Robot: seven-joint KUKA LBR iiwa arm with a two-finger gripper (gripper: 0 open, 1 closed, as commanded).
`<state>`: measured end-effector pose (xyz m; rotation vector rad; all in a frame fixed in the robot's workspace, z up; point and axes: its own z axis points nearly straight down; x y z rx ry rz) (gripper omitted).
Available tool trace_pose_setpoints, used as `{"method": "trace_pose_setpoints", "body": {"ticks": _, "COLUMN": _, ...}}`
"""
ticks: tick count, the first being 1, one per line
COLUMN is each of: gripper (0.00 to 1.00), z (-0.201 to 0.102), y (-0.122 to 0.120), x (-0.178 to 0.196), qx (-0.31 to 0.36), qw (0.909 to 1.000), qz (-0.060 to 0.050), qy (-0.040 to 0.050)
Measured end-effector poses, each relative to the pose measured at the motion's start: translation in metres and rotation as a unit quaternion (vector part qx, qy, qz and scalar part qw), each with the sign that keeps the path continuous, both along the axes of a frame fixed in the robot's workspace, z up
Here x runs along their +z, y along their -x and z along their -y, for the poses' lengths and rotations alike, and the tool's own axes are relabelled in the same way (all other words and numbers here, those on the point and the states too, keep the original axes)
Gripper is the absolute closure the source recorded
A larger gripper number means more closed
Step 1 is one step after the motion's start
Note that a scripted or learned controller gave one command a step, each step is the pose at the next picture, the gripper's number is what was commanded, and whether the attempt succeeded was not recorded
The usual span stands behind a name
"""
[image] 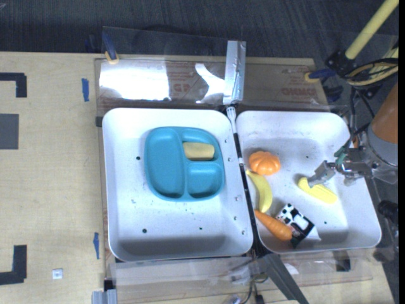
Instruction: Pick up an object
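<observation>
- The tabletop (44,170) carried two shallow white bins side by side: the left bin (126,227) and the right bin (361,233), their inner walls touching along the middle.
- In the left bin lay a blue divided plate (168,166) with a pale yellow piece (199,151) resting in its upper right compartment.
- The right bin held five loose things. A small orange pumpkin (264,163) sat near the dividing wall; just below it, a yellow banana (264,193) curved downward. An orange carrot (274,225) lay at a slant below the banana's lower end. A black-and-white spotted toy (295,218) lay just beside the carrot, touching or nearly touching it. A yellow lemon-like piece (320,192) lay apart from these, toward the right side of the bin.
- The hand (321,173) reached in from the right over the right bin, its tip just above the upper left end of the yellow lemon-like piece. Whether the tip touched the piece could not be told.
- Whether the hand stood apart or together could not be told from this view; no object was seen clamped in it.
- The arm's wrist (357,163) hung over the right wall of the right bin.
</observation>
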<state>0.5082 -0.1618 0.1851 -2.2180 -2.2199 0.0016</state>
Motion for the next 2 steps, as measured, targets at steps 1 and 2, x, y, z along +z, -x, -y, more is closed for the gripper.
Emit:
{"method": "trace_pose_setpoints", "body": {"ticks": 1, "gripper": 0.00, "z": -0.006, "y": 0.013, "x": -0.071, "qx": 0.137, "qw": 0.9905, "qz": 0.005, "qy": 0.0022}}
{"method": "trace_pose_setpoints", "body": {"ticks": 2, "gripper": 0.00, "z": 0.028, "y": -0.055, "x": -0.099, "qx": 0.143, "qw": 0.9898, "qz": 0.004, "qy": 0.0012}}
